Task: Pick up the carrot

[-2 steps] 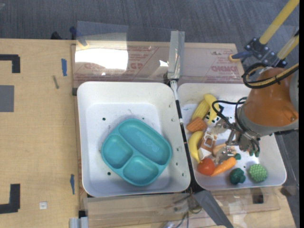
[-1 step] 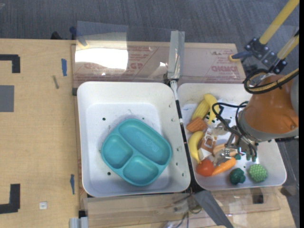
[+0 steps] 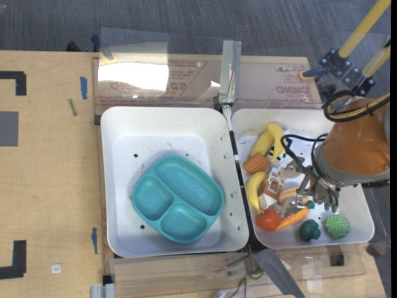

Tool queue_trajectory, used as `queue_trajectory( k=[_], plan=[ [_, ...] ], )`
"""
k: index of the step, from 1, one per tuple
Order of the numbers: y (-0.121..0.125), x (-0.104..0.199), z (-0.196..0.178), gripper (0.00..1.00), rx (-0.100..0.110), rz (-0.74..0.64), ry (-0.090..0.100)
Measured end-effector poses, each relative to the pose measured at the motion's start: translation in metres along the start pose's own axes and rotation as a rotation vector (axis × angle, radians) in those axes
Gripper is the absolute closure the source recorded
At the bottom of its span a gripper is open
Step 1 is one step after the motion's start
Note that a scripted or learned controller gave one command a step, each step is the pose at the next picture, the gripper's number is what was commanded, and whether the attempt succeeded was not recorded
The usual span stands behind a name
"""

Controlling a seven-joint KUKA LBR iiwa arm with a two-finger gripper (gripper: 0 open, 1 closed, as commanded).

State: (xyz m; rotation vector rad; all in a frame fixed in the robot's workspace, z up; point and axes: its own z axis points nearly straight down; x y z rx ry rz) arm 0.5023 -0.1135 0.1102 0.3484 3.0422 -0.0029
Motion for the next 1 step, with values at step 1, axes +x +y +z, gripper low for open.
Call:
queue_trajectory(
  k=[1],
  plan=[
    [0.0017,0.0007,0.0001,0.0,0.001,0.031,0.001]
  ],
)
